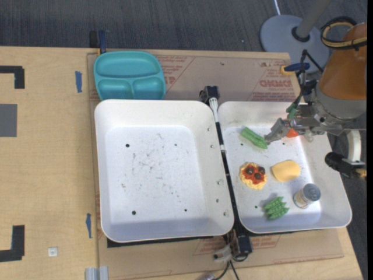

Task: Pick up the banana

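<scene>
The only yellow object is a stubby yellow piece [285, 170], possibly the banana, lying in the right bin [332, 214] near its middle. My gripper [276, 133] hangs over the upper part of that bin, above and slightly left of the yellow piece and well apart from it. Its tip is close to the right end of a green vegetable [253, 137]. A small orange-red thing [291, 133] shows just behind the gripper. I see nothing held.
In the right bin also lie a small pizza toy [253, 175], a green pea pod [275, 207] and a small tin can [306, 195]. The left bin [111, 156] stands alongside. A teal divided tray [129, 74] sits behind it.
</scene>
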Robot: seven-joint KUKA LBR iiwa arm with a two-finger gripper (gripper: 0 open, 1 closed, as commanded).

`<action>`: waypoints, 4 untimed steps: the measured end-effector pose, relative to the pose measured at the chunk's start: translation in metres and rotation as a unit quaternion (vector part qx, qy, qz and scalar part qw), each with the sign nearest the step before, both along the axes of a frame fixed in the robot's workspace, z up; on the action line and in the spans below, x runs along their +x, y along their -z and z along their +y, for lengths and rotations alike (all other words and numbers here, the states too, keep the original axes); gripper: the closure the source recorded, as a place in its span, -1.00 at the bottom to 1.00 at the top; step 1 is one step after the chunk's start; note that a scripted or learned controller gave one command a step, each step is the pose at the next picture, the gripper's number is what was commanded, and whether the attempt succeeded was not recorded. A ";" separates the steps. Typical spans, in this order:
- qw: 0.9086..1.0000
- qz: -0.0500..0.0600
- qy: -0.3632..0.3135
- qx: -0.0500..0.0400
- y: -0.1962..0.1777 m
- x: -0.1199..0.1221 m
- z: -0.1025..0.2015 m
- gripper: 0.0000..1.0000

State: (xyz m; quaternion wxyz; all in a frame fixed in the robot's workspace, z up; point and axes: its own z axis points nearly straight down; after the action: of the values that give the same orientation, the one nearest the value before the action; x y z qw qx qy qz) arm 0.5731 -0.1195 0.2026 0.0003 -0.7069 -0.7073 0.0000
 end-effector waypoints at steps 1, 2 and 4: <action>0.975 -0.004 -0.220 -0.002 0.103 -0.032 -0.015 -1.00; 0.985 -0.010 -0.174 -0.007 0.110 -0.046 0.011 -1.00; 0.985 -0.007 -0.174 -0.003 0.099 -0.047 0.014 -1.00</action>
State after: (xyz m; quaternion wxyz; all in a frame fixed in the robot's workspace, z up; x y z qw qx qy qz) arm 0.5264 -0.1057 0.1036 -0.0062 -0.5727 -0.8198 -0.0029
